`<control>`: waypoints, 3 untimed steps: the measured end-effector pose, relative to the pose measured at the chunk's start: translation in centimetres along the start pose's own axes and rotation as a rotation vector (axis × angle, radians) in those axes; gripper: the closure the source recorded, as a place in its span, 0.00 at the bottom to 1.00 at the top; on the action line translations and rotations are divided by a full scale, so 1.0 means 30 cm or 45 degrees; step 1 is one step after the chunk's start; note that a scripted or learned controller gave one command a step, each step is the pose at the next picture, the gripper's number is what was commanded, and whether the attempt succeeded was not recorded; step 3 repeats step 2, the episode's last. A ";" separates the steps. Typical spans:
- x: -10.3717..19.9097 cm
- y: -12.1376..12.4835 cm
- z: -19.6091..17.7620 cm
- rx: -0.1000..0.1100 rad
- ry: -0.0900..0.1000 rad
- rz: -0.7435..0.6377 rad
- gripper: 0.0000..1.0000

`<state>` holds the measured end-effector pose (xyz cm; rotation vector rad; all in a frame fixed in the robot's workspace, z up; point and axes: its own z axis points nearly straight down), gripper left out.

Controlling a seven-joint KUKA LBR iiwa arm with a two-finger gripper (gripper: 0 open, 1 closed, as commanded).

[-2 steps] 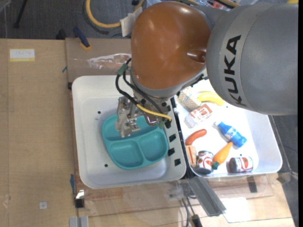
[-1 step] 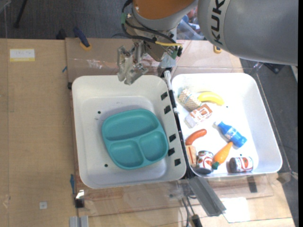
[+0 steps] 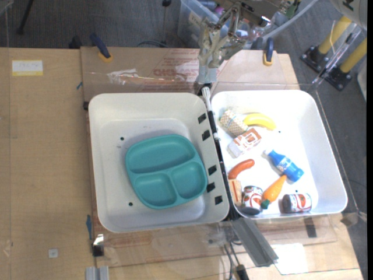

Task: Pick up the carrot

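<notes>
1. The carrot (image 3: pixel 274 190) lies in the right bin (image 3: pixel 326 156), near its front wall, tilted, its green end toward the front
2. Just left of the carrot stands a small red and white can (image 3: pixel 252 196); just right of it lies a dark jar (image 3: pixel 295 202)
3. Behind the carrot are a blue bottle (image 3: pixel 285 164), a sausage (image 3: pixel 241 168) and a banana (image 3: pixel 259 121)
4. The pincer (image 3: pixel 224 31) hangs far behind the carrot, past the bins; whether it is open or closed I cannot tell
5. Left of the carrot, the other bin (image 3: pixel 105 127) holds a teal tray (image 3: pixel 166 171)
</notes>
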<state>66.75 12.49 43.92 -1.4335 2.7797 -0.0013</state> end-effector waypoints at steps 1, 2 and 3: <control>0.261 -0.073 0.001 -0.007 0.007 -0.357 1.00; 0.479 -0.218 0.001 -0.008 0.006 -0.689 1.00; 0.479 -0.218 0.001 -0.008 0.006 -0.689 1.00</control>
